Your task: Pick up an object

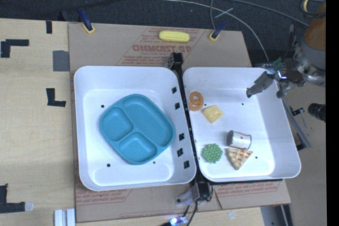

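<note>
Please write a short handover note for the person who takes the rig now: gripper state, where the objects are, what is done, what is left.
Gripper: at the upper right rim of the right bin, nothing between its fingers; open or shut cannot be told.
Right bin: orange ring, yellow block, metal cup on its side, green ball, pizza slice.
Left bin: blue divided tray.
Outside the bins, on the board behind them: yellow banana.
Done: nothing picked yet.
Left: descend on one object, grasp, lift.
</note>
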You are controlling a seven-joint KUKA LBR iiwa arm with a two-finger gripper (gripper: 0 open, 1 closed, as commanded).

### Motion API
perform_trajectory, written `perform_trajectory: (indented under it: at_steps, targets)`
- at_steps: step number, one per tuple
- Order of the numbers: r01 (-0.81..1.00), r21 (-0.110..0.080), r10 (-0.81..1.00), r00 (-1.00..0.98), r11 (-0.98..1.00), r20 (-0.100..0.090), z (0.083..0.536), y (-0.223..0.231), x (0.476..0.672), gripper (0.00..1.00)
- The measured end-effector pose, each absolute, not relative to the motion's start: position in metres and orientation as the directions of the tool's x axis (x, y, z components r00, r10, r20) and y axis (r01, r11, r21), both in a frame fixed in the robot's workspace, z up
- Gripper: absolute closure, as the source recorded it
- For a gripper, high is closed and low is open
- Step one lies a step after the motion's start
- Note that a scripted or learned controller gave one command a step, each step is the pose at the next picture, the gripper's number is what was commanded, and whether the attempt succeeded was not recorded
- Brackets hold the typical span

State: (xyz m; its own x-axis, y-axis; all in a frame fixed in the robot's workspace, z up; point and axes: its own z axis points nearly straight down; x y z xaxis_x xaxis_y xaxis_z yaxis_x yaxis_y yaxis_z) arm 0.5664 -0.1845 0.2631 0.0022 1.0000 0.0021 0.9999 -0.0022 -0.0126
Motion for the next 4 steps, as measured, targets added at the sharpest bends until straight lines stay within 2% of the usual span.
perform_trajectory:
  at_steps: [1, 3, 4]
  targets:
    - [1.0, -0.001, 1.0, -0.001, 0.001, 0.0, 0.27, -0.184, 0.569, 0.0]
    - [1.0, -0.005, 1.0, -0.002, 0.002, 0.0, 0.18, -0.183, 0.576, 0.0]
    - [1.0, -0.007, 1.0, -0.001, 0.001, 0.001, 0.126, -0.173, 0.571, 0.0]
